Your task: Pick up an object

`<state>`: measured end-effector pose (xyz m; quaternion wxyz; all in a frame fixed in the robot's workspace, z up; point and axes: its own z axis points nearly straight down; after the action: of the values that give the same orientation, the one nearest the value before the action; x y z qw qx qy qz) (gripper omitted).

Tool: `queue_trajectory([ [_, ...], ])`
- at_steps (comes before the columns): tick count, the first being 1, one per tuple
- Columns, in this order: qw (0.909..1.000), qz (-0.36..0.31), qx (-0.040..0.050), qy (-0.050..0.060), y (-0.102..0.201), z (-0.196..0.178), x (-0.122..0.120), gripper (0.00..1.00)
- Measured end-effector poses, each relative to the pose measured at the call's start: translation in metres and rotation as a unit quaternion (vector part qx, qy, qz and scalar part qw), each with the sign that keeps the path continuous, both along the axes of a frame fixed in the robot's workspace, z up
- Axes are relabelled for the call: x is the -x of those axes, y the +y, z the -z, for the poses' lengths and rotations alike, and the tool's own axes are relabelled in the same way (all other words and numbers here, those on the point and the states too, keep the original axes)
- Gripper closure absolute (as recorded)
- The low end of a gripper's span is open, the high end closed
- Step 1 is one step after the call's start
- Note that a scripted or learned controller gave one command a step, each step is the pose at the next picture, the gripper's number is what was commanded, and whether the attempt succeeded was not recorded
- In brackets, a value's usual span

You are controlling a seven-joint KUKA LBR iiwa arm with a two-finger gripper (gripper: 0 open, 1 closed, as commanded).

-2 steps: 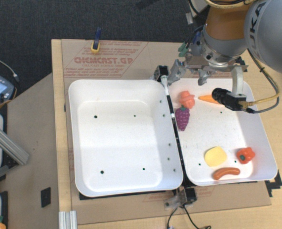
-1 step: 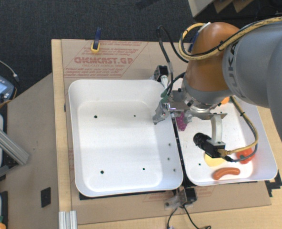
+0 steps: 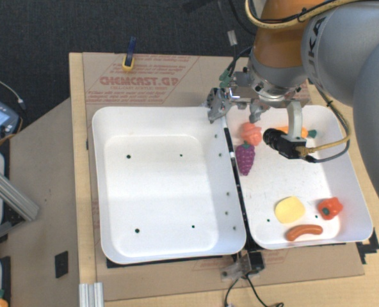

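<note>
Your gripper point(image 3: 274, 110) hangs above the peach point(image 3: 251, 133); I cannot tell its jaw state. The grapes point(image 3: 245, 158), at its six o'clock, could be knocked.

right bin point(image 3: 349, 171): 5 toys | left bin point(image 3: 106, 171) beside it

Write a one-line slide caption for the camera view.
KUKA arm's gripper poised over the right bin above an orange-pink toy and purple grapes.
</note>
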<state>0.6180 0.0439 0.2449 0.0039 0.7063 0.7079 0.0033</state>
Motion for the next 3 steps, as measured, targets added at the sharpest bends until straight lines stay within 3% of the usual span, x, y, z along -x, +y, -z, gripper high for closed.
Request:
queue_trajectory([
  [1, 1.0000, 0.000, 0.0000, 0.002, 0.015, 0.021, -0.048, 0.00],
  [2, 1.0000, -0.002, -0.0019, 0.008, 0.080, 0.034, -0.003, 0.00],
  [3, 1.0000, 0.000, -0.0010, 0.008, 0.095, 0.029, 0.054, 0.00],
])
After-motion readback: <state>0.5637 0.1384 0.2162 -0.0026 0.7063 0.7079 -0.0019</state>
